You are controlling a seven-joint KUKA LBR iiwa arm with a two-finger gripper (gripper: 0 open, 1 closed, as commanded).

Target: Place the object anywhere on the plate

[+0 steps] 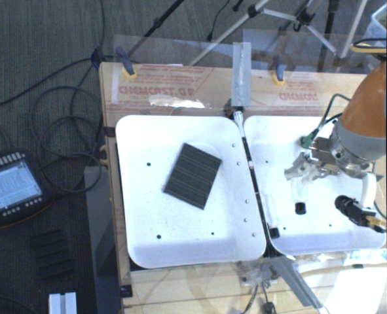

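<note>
I count two white bins (pixel 180 254), one dark ribbed plate (pixel 193 175) in the left one, and what looks like one small black object (pixel 300 208) in the right.
</note>
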